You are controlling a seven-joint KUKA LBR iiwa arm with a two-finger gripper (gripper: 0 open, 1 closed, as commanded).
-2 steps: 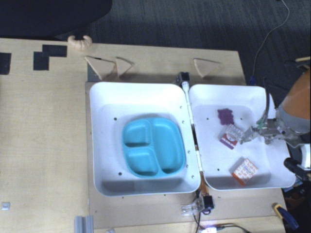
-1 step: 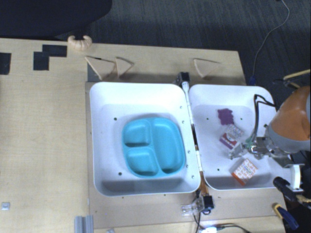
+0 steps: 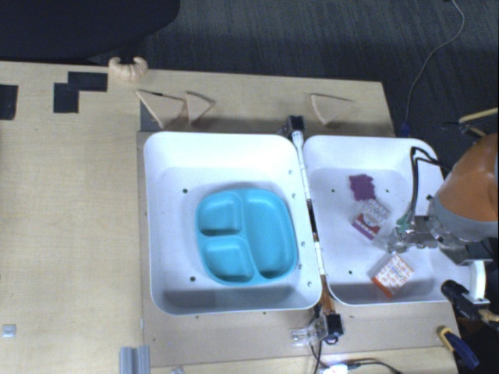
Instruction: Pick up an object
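**A:** What do we have nearest to us, along the bottom of the view?

**B:** We see the front rim of the right bin (image 3: pixel 343 298), and just inside it a small orange-and-white packet (image 3: pixel 392 274) lying flat on the bin floor. The gripper (image 3: pixel 399 238) sits just above that packet, reaching in from the right on the grey arm (image 3: pixel 460 224) with its orange band (image 3: pixel 475 181).

**A:** Can we say what the gripper is doing?

**B:** We cannot tell. Its tip is small and blurred against the white floor, and we see nothing clearly held in it. The packet lies just below it, apart as far as we can judge.

**A:** And a little farther in?

**B:** We find a red-and-white packet (image 3: pixel 370 218) lying just left of the gripper, and beyond that a small purple object (image 3: pixel 361 185), both on the floor of the same bin.

**A:** What about the other bin?

**B:** The left bin (image 3: pixel 168 209) holds a blue divided tray (image 3: pixel 246 234) with three compartments, resting at its centre.

**A:** And farthest away?

**B:** We see the wooden bench (image 3: pixel 70 232) running back to a dark carpet (image 3: pixel 312 22).
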